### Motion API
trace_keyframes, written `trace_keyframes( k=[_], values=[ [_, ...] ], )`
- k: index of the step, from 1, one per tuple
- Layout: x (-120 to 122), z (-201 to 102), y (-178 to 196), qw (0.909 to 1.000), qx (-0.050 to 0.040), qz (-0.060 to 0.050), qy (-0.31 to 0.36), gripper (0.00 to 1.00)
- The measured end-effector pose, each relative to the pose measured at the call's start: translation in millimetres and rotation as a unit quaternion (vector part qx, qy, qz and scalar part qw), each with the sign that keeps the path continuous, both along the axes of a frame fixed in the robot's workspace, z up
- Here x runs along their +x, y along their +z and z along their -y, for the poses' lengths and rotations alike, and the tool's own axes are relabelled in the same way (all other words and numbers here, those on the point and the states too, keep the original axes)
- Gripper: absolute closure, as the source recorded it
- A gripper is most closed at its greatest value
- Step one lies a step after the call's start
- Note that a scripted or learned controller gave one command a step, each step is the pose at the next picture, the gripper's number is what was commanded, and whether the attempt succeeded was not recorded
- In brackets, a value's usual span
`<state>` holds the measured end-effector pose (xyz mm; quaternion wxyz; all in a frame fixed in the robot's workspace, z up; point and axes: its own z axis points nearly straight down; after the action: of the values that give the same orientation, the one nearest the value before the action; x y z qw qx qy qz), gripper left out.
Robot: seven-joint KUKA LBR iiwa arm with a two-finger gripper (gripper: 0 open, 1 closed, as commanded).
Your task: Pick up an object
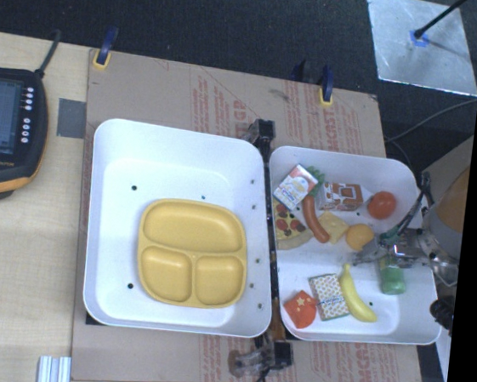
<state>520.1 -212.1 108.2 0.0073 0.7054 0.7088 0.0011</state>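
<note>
Camera view, as I read it: the two-finger gripper point(383, 252) hangs low near the right bin's point(393, 332) right edge, fingers spread, pinching nothing, beside the small green block point(392, 280), probably my pick since it lies apart from the clutter.

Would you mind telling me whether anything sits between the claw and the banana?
Nothing visible does. The claw hovers over the right bin, just above and right of the banana, with bare bin floor between them.

Arm enters from right edge; gripper point(383, 249) low, reaching leftward; finger state unclear.
</note>
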Motion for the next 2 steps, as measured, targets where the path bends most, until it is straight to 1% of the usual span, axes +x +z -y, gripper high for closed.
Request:
trace_keyframes(
  k=[1,2],
  values=[
    [119,0,-15,1.0,0.004,-0.007,0.0,0.0],
    [131,2,-16,0.9997,0.007,-0.021,0.0,0.0]
  ],
)
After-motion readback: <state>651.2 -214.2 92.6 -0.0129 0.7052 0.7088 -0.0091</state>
